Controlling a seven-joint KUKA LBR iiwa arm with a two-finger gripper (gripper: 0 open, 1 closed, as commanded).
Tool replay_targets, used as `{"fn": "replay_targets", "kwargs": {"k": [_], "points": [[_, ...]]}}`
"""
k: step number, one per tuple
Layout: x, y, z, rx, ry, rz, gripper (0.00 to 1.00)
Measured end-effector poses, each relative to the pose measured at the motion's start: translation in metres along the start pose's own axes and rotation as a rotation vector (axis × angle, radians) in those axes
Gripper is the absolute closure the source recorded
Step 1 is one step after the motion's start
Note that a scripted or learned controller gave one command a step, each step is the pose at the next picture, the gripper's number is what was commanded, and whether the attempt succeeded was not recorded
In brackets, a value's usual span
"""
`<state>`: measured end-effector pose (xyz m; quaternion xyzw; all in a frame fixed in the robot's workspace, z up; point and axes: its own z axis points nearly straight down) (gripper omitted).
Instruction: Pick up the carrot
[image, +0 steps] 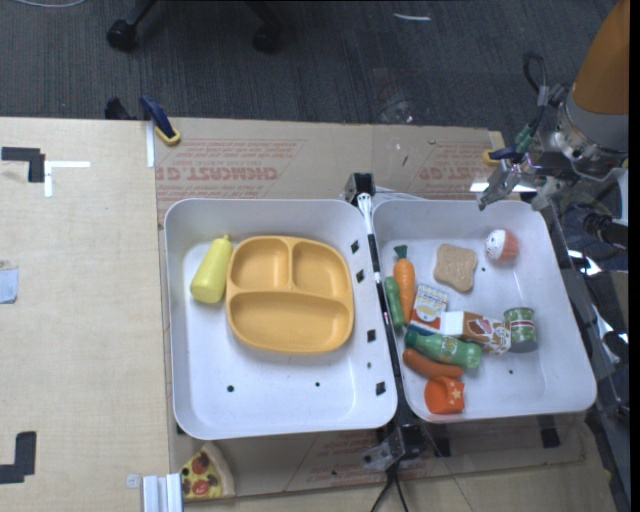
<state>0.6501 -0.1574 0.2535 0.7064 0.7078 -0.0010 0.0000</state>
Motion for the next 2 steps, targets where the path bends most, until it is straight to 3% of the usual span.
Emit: {"fn": "replay_targets", "kwargs": {"k": [1, 2], "points": [[0.060, 0.004, 0.159, -0.006, 0.000, 0.021, 0.00], [0.059, -0.033, 0.159, -0.006, 0.000, 0.185, 0.00]]}}
